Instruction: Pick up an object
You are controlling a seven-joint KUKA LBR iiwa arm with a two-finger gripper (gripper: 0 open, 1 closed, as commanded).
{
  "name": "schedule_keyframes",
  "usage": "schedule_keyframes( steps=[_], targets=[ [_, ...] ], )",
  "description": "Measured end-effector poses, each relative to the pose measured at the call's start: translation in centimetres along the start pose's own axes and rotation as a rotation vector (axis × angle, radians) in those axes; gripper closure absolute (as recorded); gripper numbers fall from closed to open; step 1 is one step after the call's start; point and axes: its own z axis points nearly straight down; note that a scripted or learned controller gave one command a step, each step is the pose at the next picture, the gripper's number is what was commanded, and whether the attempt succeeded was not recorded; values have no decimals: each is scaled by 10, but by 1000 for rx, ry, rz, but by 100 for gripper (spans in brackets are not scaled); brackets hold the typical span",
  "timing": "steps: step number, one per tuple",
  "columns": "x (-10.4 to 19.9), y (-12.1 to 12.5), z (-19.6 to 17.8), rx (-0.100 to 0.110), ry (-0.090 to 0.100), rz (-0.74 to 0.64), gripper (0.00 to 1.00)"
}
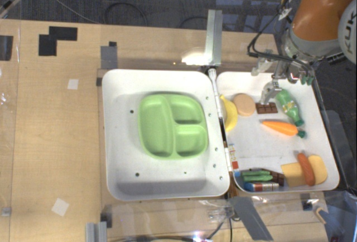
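Gripper (271, 92) low in right bin (329, 177), tips just above chocolate (266, 107) w/ green bottle (289, 106) just beside it; nothing seen between fingers. Carrot (280, 127) below bottle, cookie (244, 104) and banana (229, 114) left of chocolate. Green tray (172, 126) in left bin (120, 179).

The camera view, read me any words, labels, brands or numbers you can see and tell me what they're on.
"KU": partial black letters on the arm's white casing, cut off at the frame edge.
Green bottle: label too blurred to read.
Marker box: print too small to read.
Strip between the bins: marks too small to read.
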Motion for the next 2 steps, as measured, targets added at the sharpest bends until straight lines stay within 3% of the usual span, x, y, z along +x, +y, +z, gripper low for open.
schedule_keyframes(
  steps=[1, 2],
  targets=[
    [93, 14, 102, 1, -4, -87, 0],
    [33, -30, 50, 2, -4, -243, 0]
  ],
)
